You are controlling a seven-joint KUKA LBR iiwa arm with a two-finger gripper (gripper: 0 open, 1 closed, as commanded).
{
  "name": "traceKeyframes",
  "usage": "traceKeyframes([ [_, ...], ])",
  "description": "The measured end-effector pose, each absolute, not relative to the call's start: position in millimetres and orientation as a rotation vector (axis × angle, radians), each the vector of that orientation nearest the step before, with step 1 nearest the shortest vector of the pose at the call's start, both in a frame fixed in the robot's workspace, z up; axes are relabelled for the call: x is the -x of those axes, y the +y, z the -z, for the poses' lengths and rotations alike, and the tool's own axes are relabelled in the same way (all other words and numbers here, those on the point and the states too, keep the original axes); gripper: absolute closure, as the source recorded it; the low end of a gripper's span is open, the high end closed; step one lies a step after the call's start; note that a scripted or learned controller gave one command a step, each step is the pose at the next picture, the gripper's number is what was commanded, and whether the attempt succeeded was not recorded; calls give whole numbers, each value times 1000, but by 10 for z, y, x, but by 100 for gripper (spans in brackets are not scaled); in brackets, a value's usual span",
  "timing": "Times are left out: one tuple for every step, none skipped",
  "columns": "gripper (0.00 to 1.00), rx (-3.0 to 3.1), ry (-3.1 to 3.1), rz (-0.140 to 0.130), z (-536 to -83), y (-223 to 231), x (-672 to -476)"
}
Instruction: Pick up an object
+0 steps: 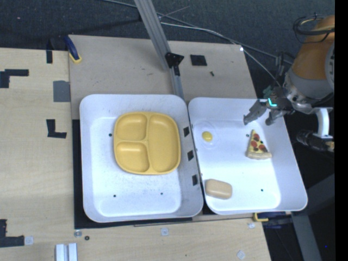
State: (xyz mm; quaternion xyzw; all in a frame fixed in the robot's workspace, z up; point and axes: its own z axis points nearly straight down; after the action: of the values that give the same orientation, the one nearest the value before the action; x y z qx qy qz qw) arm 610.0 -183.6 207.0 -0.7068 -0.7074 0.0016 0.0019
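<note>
Half-hidden arm (315,58) at frame edge, open-fingered gripper (261,115) above pizza slice (257,145)

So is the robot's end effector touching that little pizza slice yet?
Apart. The camera view shows white bin floor between the end effector and the pizza slice.

1. This is a robotics lab or test cell, not a home.
2. A bare wooden surface (32,162) carries black tape marks (54,128) and two shallow white bins (92,200) set side by side.
3. A grey and orange industrial arm (312,64) reaches in at the right edge.
4. Loose cables (217,32) trail across the dark floor past the far edge, and a metal pole (155,29) rises there.
5. The bins hold toy food (258,145) and a yellow plastic divided plate (147,143).
</note>
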Motion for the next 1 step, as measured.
traceKeyframes([
  [0, 2220, -2223, -2, -2086, -1837, -6109],
])
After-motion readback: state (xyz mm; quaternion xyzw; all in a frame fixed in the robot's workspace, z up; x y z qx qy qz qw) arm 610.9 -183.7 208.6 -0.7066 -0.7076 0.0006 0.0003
